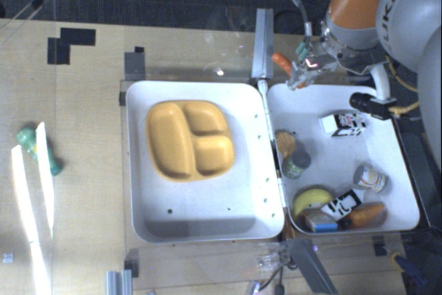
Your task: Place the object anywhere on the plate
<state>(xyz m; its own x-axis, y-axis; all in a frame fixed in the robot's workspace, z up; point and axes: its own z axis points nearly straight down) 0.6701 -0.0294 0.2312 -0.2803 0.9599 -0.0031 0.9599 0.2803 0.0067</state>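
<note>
Landmark: yellow 3-compartment plate (190, 139), lying in the left bin (138, 217). Gripper (302, 74) hangs right of the plate, above the right bin's (407, 211) far-left corner, fingers clamped on a small orange carrot-shaped object (282, 64). Remaining items, including 1 can (370, 178), lie further right.

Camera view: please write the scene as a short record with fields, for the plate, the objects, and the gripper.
plate: yellow, with compartments, in the left bin
plate load: nothing on it
right bin: holds a small carton, can, jar, yellow fruit and other items
gripper: above the far left corner of the right bin
orange object: beside the gripper; whether it is held cannot be told
task state: not yet done
</note>
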